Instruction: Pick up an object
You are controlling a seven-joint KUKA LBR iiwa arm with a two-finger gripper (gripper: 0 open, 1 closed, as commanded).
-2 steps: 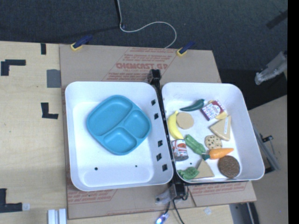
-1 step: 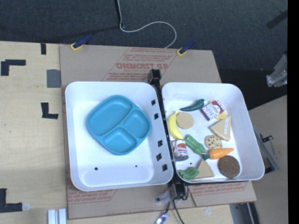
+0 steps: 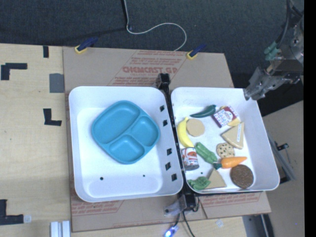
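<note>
Jaws (image 3: 253,92) over right bin's (image 3: 261,127) far corner, food toys inside

Two white bins sit side by side: the left bin (image 3: 84,181) and the right bin (image 3: 264,147). One blue divided tray (image 3: 125,131) lies in the left. The right holds one banana (image 3: 183,134), one carrot (image 3: 233,161), one small can (image 3: 190,158), one chocolate cookie (image 3: 242,176) and two cheese wedges (image 3: 234,136).

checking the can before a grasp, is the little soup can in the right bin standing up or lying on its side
Lying on its side: the can shows its red and white label lengthways, beside the banana, near the right bin's left wall.
</note>
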